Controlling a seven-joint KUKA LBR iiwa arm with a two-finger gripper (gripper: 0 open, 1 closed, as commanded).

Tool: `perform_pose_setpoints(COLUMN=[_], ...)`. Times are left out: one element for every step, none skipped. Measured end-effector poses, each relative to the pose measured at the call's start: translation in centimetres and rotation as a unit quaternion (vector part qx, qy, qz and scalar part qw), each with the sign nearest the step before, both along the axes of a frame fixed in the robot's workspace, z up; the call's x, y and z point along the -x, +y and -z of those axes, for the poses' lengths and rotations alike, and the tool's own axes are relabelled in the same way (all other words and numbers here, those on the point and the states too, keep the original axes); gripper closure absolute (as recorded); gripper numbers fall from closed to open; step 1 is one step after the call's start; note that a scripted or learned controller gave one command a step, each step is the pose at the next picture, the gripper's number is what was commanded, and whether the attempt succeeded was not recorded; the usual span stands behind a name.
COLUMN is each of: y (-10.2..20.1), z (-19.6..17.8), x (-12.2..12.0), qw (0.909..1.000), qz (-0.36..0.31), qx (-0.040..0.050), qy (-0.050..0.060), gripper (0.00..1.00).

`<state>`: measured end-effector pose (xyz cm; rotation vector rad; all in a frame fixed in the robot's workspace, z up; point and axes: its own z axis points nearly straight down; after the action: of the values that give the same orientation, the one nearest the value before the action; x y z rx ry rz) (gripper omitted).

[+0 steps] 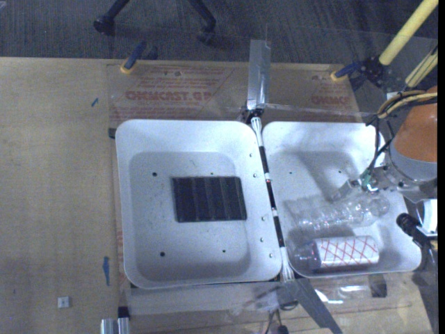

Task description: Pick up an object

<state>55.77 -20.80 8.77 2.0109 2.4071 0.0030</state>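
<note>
Two bins: left bin (139,152) holds a dark ridged tray (208,199); right bin (306,141), clear plastic bottle (334,214), red-patterned box (348,251).

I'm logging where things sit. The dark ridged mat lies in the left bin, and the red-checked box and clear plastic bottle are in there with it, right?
Not quite. The camera view shows the mat in the left bin, but the red-checked box and the bottle lie in the right bin.

The left bin (139,207) has open floor all around a dark ribbed tray (208,198) at its middle. The right bin (306,145) is free at the back; a clear plastic bottle (337,214) and a red-checked box (348,250) crowd its front.
</note>
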Motion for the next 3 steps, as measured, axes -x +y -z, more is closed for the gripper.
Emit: perform_pose_setpoints(y=[4.5,6.8,4.2], z=[0.0,-0.1,0.0], x=[-7.9,0.8,1.0], qw=[0.9993,0.9984,0.9978], qz=[-0.038,-0.057,-0.066], qx=[0.0,-0.0005,0.0006], qy=[-0.001,-0.001,-0.002], gripper=[0.0,0.0,0.0])
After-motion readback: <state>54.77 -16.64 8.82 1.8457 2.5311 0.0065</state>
